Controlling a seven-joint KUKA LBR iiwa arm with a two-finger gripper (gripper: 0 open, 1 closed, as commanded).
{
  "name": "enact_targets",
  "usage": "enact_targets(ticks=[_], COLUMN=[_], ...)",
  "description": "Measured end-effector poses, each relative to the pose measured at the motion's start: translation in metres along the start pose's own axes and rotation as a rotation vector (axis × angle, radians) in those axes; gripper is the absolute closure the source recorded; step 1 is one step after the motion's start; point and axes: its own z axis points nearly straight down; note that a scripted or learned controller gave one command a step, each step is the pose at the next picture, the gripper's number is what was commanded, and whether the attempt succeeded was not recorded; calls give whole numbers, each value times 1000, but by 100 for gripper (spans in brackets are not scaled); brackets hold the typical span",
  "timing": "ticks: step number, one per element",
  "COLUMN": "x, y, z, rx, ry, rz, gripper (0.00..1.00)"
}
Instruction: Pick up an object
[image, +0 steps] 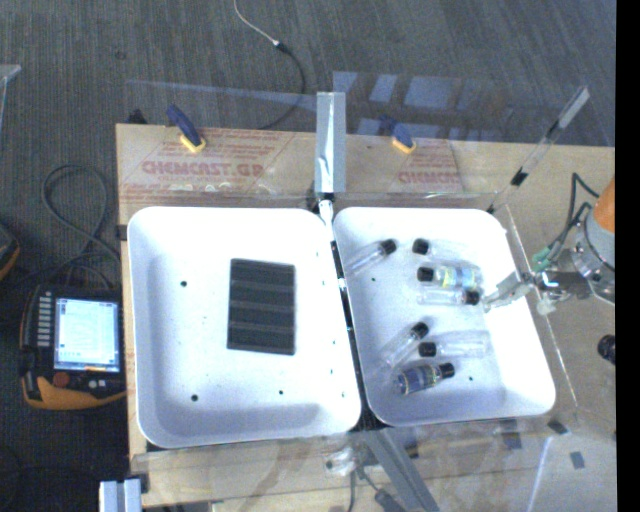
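Two white bins sit side by side on the surface (140, 170). The left bin (160, 400) holds a dark ribbed block (263, 306) near its middle. The right bin (520, 385) holds several small clear bottles with black caps: one (370, 254) at 11 o'clock, a cluster (448, 275) toward 1 o'clock, another (404, 343) just below centre, and a darker bottle (425, 377) at 6 o'clock. The gripper (498, 296) reaches in from 3 o'clock over the bin's right wall, its tip just beside the cluster. A handheld screen (85, 335) lies off the surface at 9 o'clock.
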Motion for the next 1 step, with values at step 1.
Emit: enact_targets(ticks=[1], x=[11], y=[37], z=[127], rx=[1], ry=[0], rz=[19], gripper=[0])
